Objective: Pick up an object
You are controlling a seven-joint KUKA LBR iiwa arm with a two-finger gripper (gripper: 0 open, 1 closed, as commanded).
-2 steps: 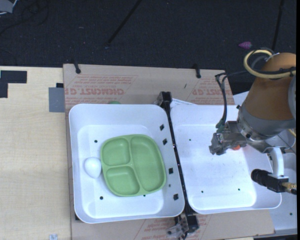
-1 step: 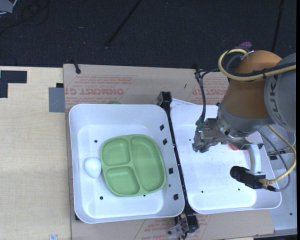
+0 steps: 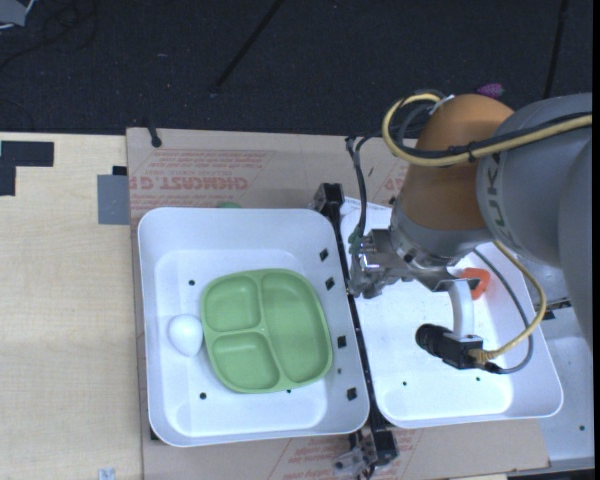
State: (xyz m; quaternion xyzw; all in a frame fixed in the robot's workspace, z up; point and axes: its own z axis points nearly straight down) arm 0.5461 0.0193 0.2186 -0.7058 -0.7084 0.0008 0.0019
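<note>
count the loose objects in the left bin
2: a green divided plate in the middle of the left bin, and a white egg against its left edge.

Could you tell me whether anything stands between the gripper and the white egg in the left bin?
Yes: the gripper sits over the right bin, so the bins' raised rims and the green divided plate lie between it and the white egg.

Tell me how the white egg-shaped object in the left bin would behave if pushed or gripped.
The white egg looks round and smooth, so it would probably roll when nudged. It rests against the green divided plate, which might stop it rolling right. Its curved surface could slip from two fingers.
</note>
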